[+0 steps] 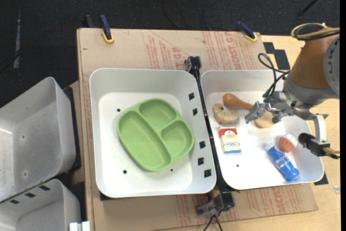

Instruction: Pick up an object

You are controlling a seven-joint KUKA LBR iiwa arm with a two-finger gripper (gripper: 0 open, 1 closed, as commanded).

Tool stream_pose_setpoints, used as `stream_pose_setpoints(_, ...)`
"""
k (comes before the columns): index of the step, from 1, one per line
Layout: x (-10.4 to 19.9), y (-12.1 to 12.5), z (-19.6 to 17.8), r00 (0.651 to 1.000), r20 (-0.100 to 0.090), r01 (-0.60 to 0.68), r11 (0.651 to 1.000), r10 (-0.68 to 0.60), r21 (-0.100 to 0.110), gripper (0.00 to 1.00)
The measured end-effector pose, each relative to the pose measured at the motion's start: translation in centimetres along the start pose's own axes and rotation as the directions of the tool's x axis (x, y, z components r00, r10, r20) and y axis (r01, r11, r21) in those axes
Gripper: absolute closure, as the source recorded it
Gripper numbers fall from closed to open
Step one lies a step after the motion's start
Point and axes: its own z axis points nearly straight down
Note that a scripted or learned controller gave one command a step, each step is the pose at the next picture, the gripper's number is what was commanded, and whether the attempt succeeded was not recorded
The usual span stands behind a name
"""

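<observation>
Gripper (263, 112) fingers spread open, I see it hanging over the right bin (248, 178), holding nothing. Its tips sit just beside a tan piece (265, 123) (hard to identify), near the brown pear-shaped toy (233, 99). Closer to me lie a carton (230, 140), bottle (282, 162) and orange ball (287, 143). A green plate (155, 133) sits in the left bin (102, 132).
</observation>
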Motion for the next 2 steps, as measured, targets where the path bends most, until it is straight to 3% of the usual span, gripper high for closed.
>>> stream_pose_setpoints(1, 0.1, 0.0, 3.2, 1.0, 0.0, 0.0, 1.0, 0.0, 0.0, 0.0)
stream_pose_setpoints(2, 0.1, 0.1, 2.0, 1.0, 0.001, 0.0, 1.0, 0.0, -0.004, 1.0)
